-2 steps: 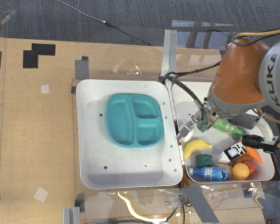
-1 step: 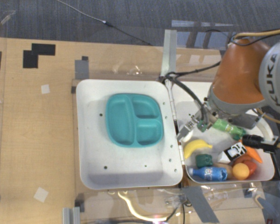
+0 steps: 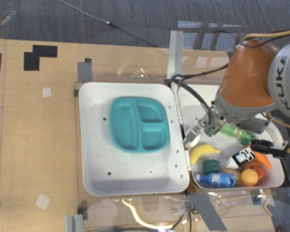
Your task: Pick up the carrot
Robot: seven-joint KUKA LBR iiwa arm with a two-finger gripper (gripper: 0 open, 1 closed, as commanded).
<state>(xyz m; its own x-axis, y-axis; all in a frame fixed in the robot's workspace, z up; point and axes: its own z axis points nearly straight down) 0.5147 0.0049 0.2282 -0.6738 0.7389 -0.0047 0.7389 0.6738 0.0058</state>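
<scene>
While the arm (image 3: pixel 251 76) bends over the right bin (image 3: pixel 280 178), fingers (image 3: pixel 203 128) state unclear, carrot (image 3: pixel 262 159) near.

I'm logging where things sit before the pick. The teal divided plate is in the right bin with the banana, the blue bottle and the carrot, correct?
Not quite. The camera view shows the teal divided plate in the left bin, alone. The banana, the blue bottle and the carrot do lie in the right bin.

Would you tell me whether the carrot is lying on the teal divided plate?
No, the carrot lies in the right bin among other items, away from the teal plate in the left bin.
</scene>
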